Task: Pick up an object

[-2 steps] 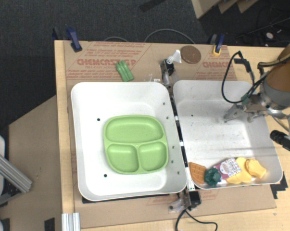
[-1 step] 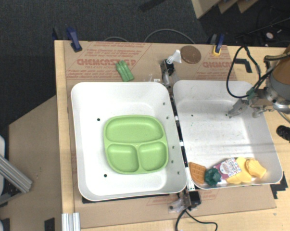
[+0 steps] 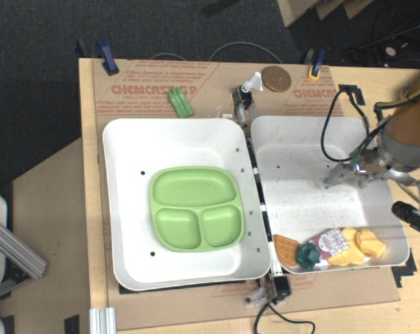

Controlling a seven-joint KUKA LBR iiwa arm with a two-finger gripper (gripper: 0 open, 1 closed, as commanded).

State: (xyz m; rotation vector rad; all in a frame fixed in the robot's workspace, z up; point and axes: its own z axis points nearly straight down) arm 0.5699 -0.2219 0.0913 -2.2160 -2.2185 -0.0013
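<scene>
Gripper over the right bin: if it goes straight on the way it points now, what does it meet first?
The gripper points left and down, so it would probably meet the bare floor of the right bin first. Its height is unclear from this view.

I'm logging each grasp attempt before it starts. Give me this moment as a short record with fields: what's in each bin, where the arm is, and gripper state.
left bin: holds a green divided tray, three compartments, lying flat near the middle
right bin: small objects clustered along its near edge: a waffle-like piece, a dark green item, a pink-and-white packet, yellow pieces
arm: at the right edge, over the right bin's far right side
gripper: above bare bin floor, apart from the cluster; nothing seen held
</scene>
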